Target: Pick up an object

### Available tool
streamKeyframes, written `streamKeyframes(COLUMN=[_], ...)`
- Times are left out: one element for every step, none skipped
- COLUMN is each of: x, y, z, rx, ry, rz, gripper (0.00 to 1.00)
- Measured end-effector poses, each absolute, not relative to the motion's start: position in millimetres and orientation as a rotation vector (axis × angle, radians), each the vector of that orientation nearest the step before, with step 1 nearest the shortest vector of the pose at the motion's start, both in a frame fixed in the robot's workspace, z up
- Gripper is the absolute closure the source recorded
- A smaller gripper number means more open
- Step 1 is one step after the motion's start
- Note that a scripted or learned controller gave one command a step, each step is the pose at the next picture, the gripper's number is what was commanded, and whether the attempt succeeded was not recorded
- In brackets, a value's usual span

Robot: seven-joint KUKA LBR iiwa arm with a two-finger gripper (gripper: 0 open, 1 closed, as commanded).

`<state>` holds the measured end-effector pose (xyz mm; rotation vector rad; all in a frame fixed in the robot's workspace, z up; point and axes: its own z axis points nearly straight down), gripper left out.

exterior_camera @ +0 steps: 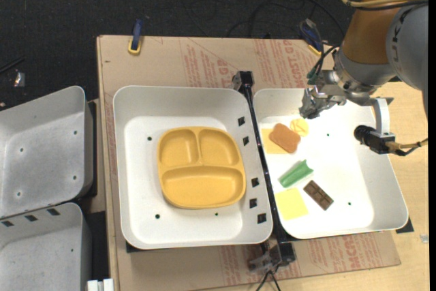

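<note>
Nearest, 1 yellow square [291, 203] lies at the right bin's [381, 204] front edge; gripper [313, 104] hovers near its back-left corner, grip state unclear.

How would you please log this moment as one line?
arm: over right bin | gripper: above yellow piece | orange block: untouched | left bin: yellow tray

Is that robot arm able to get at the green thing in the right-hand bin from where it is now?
Probably yes. The green piece lies flat in the right bin with nothing on top of it, and the pincer hangs above the same bin.
</note>
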<state>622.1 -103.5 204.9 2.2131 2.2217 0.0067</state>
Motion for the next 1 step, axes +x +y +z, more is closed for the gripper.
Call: streamKeyframes(x=[623.3], y=[-103.6], z=[256.9], rx=[2.214], ry=[2.221], rz=[0.005], gripper=[1.00])
